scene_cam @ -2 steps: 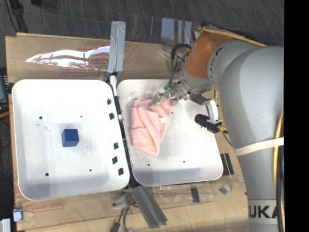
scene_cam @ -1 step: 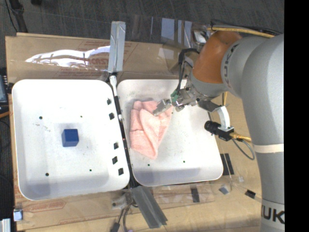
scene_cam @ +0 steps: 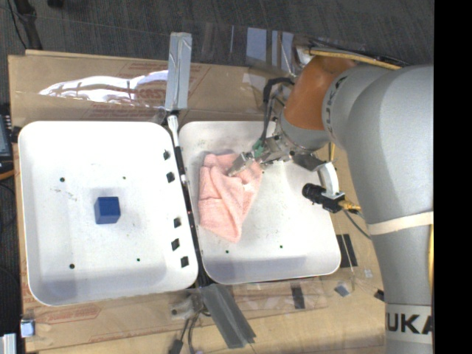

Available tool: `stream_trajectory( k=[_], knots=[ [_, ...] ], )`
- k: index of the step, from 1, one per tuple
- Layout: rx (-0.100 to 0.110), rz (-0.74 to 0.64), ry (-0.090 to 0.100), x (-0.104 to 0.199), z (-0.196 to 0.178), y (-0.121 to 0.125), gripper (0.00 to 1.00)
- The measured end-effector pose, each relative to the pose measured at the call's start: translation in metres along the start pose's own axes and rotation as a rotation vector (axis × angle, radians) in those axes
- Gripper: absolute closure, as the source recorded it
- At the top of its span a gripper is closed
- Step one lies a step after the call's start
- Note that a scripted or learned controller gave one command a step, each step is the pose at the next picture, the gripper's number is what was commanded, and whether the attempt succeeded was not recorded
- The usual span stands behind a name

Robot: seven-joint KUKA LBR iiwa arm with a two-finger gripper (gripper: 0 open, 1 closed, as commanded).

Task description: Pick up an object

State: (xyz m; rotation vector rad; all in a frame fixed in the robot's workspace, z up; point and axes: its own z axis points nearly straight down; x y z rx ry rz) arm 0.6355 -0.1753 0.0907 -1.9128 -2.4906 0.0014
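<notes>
On the far left of my view sits the left bin, a shallow white tray, and a small blue cube rests alone on its floor, a little left of the middle and well apart from every wall. Along the seam between the two trays runs a row of small black clips, and a strip of grey tape goes up the cardboard at the far side of that seam. Next comes the right bin, and in its left half lies a pink cloth — crumpled, longer from far to near than it is wide, with its left edge close to the seam. My pincer is down at the cloth's far right corner, touching the fabric there; whether it has the cloth pinched I cannot tell, since the tips are lost against the folds. Rightmost is my own arm — grey, with the orange band above the wrist — reaching in over the right bin's far corner.
</notes>
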Motion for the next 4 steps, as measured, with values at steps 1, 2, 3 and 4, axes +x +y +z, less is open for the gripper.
stream_trajectory(
  k=[1, 2, 3, 4],
  knots=[
    [0.004, 0.175, 0.001, 0.009, 0.000, -0.004, 0.00],
    [0.007, 0.171, 0.006, 0.010, -0.007, -0.003, 1.00],
    [0.005, 0.062, 0.002, 0.056, -0.098, 0.020, 1.00],
    [0.012, 0.057, 0.005, 0.057, -0.104, 0.021, 1.00]
  ],
)
